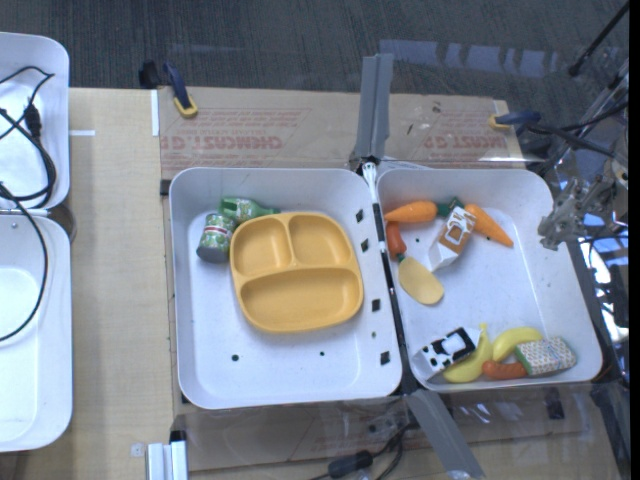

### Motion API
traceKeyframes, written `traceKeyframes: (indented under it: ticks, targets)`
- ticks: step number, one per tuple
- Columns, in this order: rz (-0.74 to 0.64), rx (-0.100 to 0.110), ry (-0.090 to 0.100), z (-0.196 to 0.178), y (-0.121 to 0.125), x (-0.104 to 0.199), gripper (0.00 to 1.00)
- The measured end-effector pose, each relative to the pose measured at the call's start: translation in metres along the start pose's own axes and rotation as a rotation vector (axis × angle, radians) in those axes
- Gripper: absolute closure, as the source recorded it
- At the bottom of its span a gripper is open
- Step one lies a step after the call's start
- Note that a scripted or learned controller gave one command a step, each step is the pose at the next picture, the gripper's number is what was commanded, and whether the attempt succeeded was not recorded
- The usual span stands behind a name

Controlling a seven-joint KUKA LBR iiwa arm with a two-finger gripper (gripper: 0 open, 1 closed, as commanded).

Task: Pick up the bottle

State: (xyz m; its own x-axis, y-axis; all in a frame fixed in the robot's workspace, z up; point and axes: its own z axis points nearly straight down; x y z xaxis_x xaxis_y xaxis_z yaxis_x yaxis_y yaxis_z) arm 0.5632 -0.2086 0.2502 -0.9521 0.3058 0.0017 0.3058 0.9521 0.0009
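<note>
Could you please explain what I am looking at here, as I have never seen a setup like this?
This is one photo from a camera fixed above a bench, looking down at a slant. Two shallow white bins sit side by side. The left bin holds a yellow divided plastic plate, with a small green-labelled container and a green item at its upper left edge. The right bin holds orange toy carrots, a white-and-brown carton, yellow toy bananas and other small items. The robot arm reaches in from the right; its end effector hangs at the right bin's right edge, with no item seen in it.
</note>
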Motion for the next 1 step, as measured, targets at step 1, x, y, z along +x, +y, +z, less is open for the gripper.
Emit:
traceKeyframes:
  ticks: [1]
  targets:
    - [-0.065, 0.0, -0.002, -0.0582, 0.0357, 0.0117, 1.0]
